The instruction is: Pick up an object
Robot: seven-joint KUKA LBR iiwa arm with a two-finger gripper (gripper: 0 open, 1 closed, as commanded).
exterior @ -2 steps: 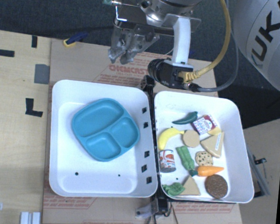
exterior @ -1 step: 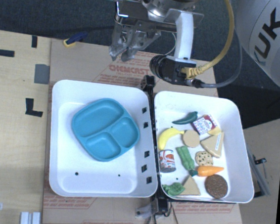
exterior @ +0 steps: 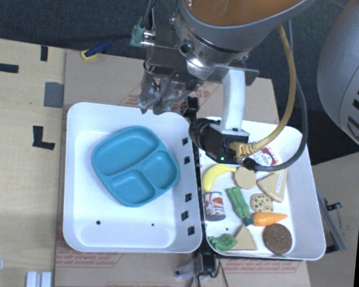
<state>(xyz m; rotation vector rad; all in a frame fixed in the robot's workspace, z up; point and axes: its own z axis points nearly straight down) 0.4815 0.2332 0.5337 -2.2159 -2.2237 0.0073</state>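
Observation:
My gripper (exterior: 162, 99) hangs over the back rim of the left bin (exterior: 77, 180), just beyond the far edge of a blue divided plate (exterior: 135, 166) that lies flat in that bin. I see nothing held under it. The right bin (exterior: 307, 204) holds several small food items: a yellow banana (exterior: 214, 174), a small can (exterior: 215, 205), a green pickle (exterior: 238, 202), an orange carrot (exterior: 267, 218), a round brown cookie (exterior: 278, 238), a pale wedge (exterior: 274, 186) and a green leafy piece (exterior: 223, 242).
The grey arm with its orange band (exterior: 244, 13) fills the top middle and hides the back of the right bin. A white packet with red print (exterior: 266, 156) lies at that bin's rear. The bins' shared wall (exterior: 193, 192) runs between the plate and the food.

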